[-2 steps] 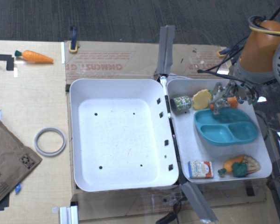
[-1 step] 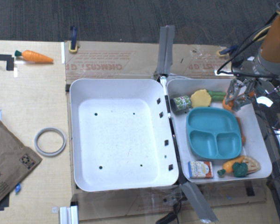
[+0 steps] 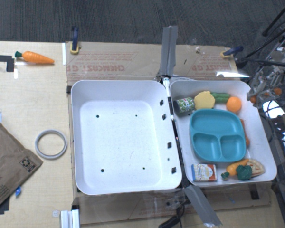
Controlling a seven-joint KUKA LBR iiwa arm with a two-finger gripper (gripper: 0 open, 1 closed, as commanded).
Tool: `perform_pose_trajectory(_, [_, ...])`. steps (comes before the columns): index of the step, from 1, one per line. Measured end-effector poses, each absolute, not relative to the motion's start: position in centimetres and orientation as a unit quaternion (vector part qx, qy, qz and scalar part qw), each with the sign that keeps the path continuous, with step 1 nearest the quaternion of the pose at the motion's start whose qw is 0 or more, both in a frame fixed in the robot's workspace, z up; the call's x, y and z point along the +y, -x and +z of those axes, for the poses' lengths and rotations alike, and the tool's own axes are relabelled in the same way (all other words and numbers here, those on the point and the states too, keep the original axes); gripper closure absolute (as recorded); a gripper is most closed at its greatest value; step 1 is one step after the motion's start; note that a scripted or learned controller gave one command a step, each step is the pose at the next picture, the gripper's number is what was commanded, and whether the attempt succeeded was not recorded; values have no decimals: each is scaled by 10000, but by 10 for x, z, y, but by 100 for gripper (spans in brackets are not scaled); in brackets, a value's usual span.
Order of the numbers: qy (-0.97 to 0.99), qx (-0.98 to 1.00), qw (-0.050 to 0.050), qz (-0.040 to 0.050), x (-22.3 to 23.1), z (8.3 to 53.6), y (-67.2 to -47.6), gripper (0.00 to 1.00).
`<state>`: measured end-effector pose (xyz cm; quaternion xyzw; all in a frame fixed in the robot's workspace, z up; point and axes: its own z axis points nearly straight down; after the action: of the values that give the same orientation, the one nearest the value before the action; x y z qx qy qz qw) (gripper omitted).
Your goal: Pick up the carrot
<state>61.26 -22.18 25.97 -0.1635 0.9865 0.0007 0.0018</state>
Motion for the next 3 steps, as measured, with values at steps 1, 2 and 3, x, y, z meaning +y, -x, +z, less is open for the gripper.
perform_pose_trajectory(1, [2807,9598,7,15,-174,108,-620,100])
perform_pose_trajectory(2, [2444,9697,18,5,-221,207,-615,100])
perform_pose_trajectory(3, [917,9958,19,3,-153,91,-619,100])
